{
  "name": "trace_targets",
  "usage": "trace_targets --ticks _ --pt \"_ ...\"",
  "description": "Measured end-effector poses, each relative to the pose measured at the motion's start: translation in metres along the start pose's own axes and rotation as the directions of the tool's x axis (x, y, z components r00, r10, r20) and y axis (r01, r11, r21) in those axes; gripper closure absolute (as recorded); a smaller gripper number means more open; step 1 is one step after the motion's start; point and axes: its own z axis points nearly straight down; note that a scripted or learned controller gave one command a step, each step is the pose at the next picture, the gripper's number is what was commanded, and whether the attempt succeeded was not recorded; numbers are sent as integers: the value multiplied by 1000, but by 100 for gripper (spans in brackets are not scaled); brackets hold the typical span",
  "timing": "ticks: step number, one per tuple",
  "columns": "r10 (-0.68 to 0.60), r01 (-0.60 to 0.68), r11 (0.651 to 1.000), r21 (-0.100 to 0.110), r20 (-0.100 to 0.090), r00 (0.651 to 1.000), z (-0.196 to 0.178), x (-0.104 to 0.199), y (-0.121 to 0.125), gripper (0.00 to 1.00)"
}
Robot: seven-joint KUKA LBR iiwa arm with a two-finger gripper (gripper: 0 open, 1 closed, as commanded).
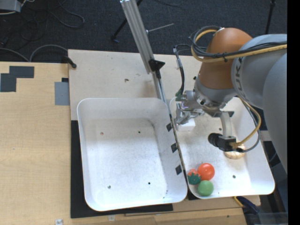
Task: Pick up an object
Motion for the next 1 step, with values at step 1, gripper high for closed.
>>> trace_targets --ticks 1 --pt "0 0 1000 -2 0 1000 -15 51 14 100"
